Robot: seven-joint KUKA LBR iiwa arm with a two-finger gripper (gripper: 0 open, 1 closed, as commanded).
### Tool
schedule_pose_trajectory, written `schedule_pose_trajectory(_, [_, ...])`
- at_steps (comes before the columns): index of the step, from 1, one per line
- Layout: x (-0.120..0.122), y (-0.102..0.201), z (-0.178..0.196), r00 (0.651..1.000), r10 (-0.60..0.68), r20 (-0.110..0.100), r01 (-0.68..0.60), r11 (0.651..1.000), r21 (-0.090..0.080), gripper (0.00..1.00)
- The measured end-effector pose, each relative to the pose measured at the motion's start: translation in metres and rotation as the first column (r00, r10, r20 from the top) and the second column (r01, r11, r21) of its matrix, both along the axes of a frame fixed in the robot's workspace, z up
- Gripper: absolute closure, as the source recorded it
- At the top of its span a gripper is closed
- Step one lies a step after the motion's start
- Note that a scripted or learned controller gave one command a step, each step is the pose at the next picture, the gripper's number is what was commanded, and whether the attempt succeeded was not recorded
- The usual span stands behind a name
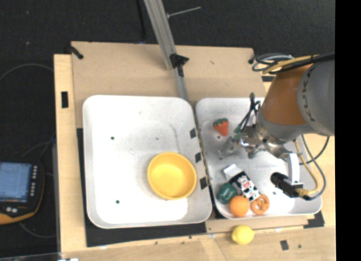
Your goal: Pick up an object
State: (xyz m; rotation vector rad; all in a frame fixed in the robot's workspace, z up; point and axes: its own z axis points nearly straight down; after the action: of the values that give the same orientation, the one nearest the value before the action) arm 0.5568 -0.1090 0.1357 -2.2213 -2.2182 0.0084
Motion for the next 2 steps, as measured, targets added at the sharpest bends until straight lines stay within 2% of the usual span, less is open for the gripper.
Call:
schedule_pose_trajectory(1, [0.003,0.001,0.015,1.0,-0.004,0.01,0.004,1.0,0.004,1.0])
schedule_pose_trajectory(2, [0.013,-0.005,0.07,1.0,0.004,0.012,-0.004,1.0,0.001,1.0])
